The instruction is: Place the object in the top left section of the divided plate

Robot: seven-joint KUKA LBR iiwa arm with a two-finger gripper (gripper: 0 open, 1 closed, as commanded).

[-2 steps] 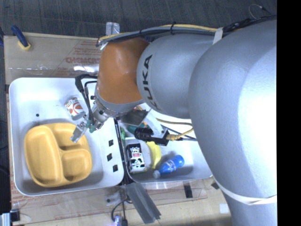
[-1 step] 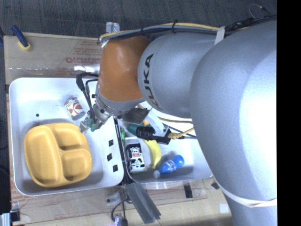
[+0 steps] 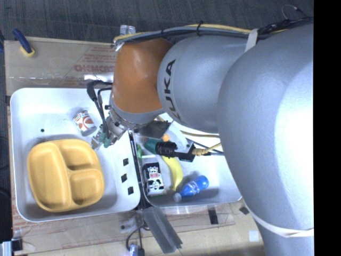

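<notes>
Camera view, and the arm (image 3: 213, 89) reaches in over the bench, its orange band (image 3: 136, 79) hanging above the dividing wall between the two bins. The gripper (image 3: 104, 137) pokes out below the band, over the left bin (image 3: 32, 100), just off the upper right corner of the yellow divided plate (image 3: 65, 172). There's something small and greenish right at the tip, but whether it is held or merely lying under the tool, I cannot tell; the grip itself is too small and shadowed to read.

The plate sits in the lower left part of the left bin, all its sections bare. A small red-and-white can (image 3: 83, 121) lies near the bin's upper wall, just beside the gripper and apart from the plate. Over in the right bin (image 3: 226, 191): a banana (image 3: 175, 172), a blue bottle (image 3: 193, 188) near the lower wall, a black-and-white carton (image 3: 153, 178) against the divider, and a green item (image 3: 152, 145) tucked partly under the arm.

My read: nothing has landed on the plate yet, so the placing step is open. To do it well, the tool wants to travel across to the plate's top left section, clear the raised ridges between sections, come down low before letting go, and keep well off the can on the way.
</notes>
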